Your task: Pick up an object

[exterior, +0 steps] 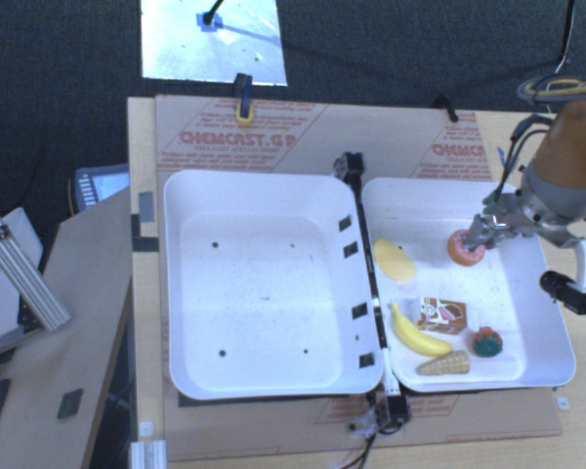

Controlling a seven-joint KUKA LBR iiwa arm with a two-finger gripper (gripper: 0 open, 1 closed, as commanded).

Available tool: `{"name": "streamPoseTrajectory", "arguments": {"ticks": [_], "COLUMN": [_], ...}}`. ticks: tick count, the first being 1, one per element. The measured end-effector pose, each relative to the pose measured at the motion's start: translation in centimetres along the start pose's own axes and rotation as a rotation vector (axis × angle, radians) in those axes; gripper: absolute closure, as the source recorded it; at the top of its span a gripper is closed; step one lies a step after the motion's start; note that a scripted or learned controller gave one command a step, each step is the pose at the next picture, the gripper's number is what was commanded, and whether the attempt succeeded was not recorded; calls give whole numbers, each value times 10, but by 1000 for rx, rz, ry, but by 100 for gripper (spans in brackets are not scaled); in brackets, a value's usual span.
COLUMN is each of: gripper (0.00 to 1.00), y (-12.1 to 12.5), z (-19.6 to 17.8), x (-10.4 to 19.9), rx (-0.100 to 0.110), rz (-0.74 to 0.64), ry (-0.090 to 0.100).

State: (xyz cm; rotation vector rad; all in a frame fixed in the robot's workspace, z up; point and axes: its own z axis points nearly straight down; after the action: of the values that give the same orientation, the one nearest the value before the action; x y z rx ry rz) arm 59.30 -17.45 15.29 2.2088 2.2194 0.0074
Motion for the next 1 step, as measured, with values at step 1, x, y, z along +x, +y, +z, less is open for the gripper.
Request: {"name": "streamPoseTrajectory", "arguments": {"ticks": [1], "gripper": [100], "y": [1], "z": [-11], "x": [0], "rx": [-2], "rz": [-1], "ry": [-1]}}
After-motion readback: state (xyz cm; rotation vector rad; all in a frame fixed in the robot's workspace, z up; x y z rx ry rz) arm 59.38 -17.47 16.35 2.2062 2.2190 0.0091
